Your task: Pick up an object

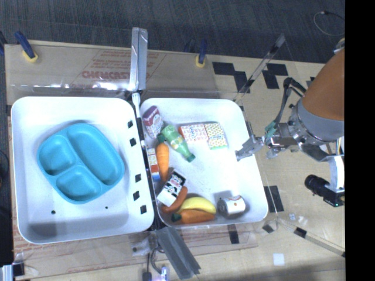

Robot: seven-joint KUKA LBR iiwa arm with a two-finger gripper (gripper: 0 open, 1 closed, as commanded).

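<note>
Over the right bin's right rim hangs the gripper; how wide it stands and whether it grips anything I cannot tell. Candidates crowd that bin's left and near sides: carrot, green bottle, banana, small can, patterned boxes. Bare floor at centre-right offers descent room. Left bin keeps a blue divided plate.

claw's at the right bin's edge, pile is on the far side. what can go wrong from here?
1. The claw sits at the right bin's right rim; coming down here may hit the rim.
2. The banana, orange carrot and small carton lie touching along the bin's left and lower walls, so a grasp may catch two things or slip.
</note>
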